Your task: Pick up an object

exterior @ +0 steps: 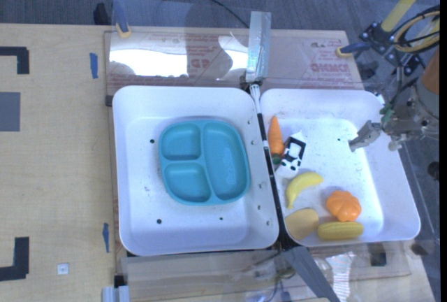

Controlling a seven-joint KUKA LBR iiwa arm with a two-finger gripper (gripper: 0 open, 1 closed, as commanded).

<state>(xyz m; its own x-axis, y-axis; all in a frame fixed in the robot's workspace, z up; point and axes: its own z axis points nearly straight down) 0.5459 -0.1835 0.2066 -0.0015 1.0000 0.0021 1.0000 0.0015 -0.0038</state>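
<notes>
Toy foods, among them a banana (pixel 303 186) and an orange pepper (pixel 343 205), are lying ungrasped in the right bin (pixel 398 175). The gripper (pixel 380 131) is being held above them, nothing visibly gripped; no pick is judged done.

You see a pale wooden counter (pixel 56 154) carrying two shallow white bins side by side, their inner rims touching. The left bin (pixel 133 175) sits near the counter's middle, the right bin (pixel 394 203) just beside it. Behind both, clear plastic sheeting (pixel 167 56) lies flat on the counter. Black angular marks (pixel 17 59) and short blue tape strips (pixel 93 64) dot your counter's left part.
</notes>
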